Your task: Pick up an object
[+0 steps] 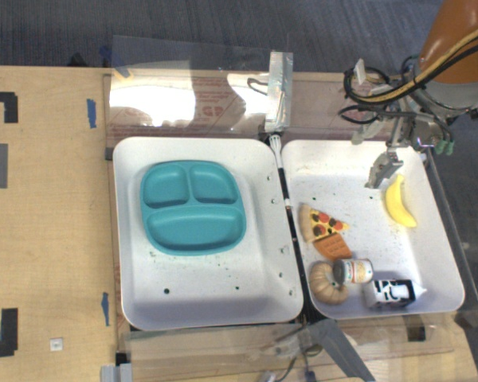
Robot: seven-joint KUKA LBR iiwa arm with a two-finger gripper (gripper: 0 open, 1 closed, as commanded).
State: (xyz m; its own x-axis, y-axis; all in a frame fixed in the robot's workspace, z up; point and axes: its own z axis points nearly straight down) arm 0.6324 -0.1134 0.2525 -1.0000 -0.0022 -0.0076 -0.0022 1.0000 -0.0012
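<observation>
Two shallow white bins sit side by side on the bench. The left bin (135, 293) holds a teal divided plate (193, 207), lying flat toward the upper middle of that bin. The right bin (327, 165) holds the loose items: a yellow banana (399, 202) lies near the right wall, a toy pizza slice (323, 223) lies near the left wall with an orange piece (334, 247) just below and touching it, and toward the lower edge there is a tan bagel (328, 282) with a small jar (354, 272) lying on its side against it. Just right of the jar lies a black and white can (392, 291), close to the bin's lower right corner. The arm comes in from the upper right, its orange band at the corner of the view and a bundle of black and yellow cables beneath it. The gripper (382, 169) hangs over the upper right part of the right bin, just above and left of the banana's top end, with nothing visibly held; whether it is open or closed cannot be told from this view.
</observation>
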